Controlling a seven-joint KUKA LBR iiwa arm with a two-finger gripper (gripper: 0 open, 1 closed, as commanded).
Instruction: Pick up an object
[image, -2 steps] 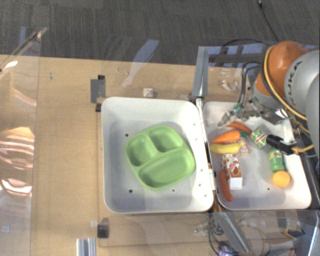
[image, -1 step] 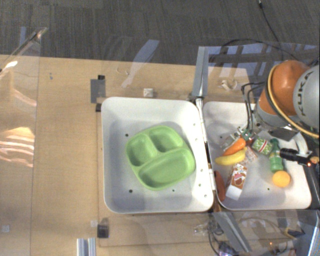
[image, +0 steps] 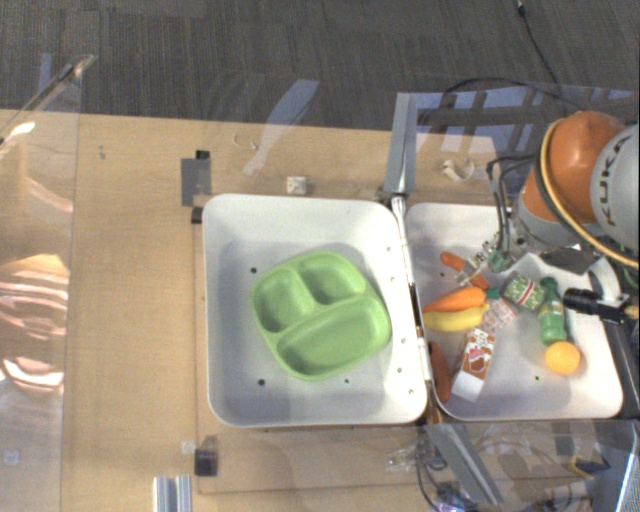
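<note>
From the right, my arm (image: 590, 190) hangs over the right bin (image: 600, 405), and whether my jaws are open or closed I cannot tell. The graspable things lie crowded there: a white tube (image: 477, 362), a banana (image: 453, 320) touching a carrot (image: 460, 299), a green bottle (image: 551, 318), an orange ball (image: 563, 357). I judge a descent could nudge neighbours or pinch two. "KUKA" reads on my arm; the tube's label is illegible.
</note>
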